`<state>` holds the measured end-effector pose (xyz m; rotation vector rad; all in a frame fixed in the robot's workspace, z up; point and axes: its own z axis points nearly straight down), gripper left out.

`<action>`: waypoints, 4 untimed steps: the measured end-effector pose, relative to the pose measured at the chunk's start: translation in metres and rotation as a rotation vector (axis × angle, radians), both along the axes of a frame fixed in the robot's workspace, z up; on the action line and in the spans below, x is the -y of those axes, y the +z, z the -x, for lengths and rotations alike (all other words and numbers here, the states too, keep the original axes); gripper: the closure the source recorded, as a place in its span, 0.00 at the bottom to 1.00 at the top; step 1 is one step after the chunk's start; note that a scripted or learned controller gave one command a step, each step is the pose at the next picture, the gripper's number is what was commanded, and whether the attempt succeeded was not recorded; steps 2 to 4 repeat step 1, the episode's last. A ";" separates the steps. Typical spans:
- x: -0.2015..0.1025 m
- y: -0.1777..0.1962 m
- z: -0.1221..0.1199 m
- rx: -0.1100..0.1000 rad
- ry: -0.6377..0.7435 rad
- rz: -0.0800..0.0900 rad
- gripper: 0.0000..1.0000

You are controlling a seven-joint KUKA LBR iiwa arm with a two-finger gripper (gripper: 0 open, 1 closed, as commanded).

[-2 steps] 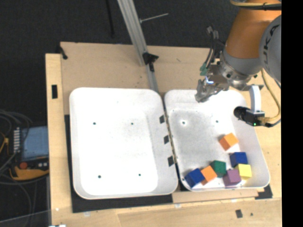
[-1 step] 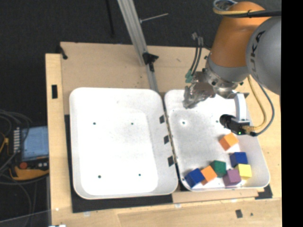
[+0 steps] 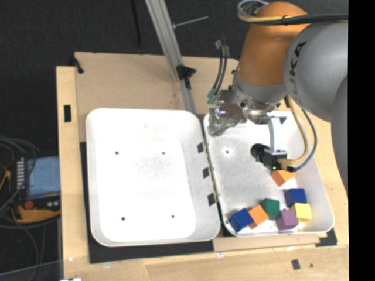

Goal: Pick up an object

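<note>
- While the gripper [image 3: 221,119] hangs over the far left corner of the right bin [image 3: 243,183] in the camera view, I can't tell whether it is spread or pressed together.
- The coloured blocks [image 3: 270,206] cluster along that bin's near edge, well apart from the gripper. A lone orange block [image 3: 283,177] sits just beyond them.
- I judge this the approach step, with nothing picked yet. Next I'd move toward the near edge, centre over the lone orange block, since its sides look free, and then descend.

Grey arm [image 3: 322,57], orange wrist band [image 3: 266,45], black cables [image 3: 222,69]
</note>
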<state>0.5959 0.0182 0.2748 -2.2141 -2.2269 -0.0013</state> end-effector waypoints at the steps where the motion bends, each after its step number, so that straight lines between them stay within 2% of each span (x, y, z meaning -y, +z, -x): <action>1: -0.051 -0.014 0.001 -0.003 0.000 0.001 1.00; 4: -0.051 -0.014 0.001 -0.003 0.000 0.001 1.00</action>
